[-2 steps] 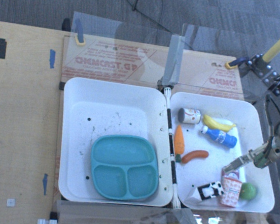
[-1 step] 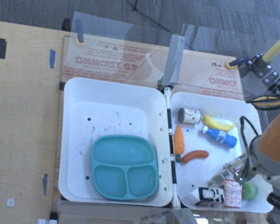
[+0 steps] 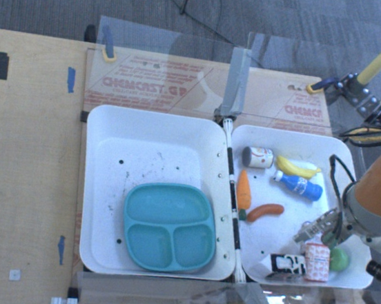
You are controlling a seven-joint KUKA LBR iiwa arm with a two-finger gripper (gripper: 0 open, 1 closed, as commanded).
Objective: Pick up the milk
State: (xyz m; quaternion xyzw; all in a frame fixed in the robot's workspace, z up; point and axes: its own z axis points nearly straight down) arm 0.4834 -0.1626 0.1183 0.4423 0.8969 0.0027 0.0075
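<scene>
The milk [image 3: 288, 263], a small black-and-white carton, lies on its side at the front edge of the right bin [image 3: 263, 237]. A red-and-white carton [image 3: 316, 262] stands right beside it. My gripper [image 3: 316, 232] hangs just above and behind these two, at the bin's front right, under the orange-banded wrist [image 3: 380, 190]. Nothing shows in its grasp.
The right bin also holds a can [image 3: 258, 157], a banana [image 3: 297, 168], a blue bottle [image 3: 299, 186], a carrot [image 3: 243, 190], a sausage [image 3: 265, 212] and a green ball [image 3: 339, 258]. A teal divided plate [image 3: 169, 227] sits in the left bin [image 3: 108, 172].
</scene>
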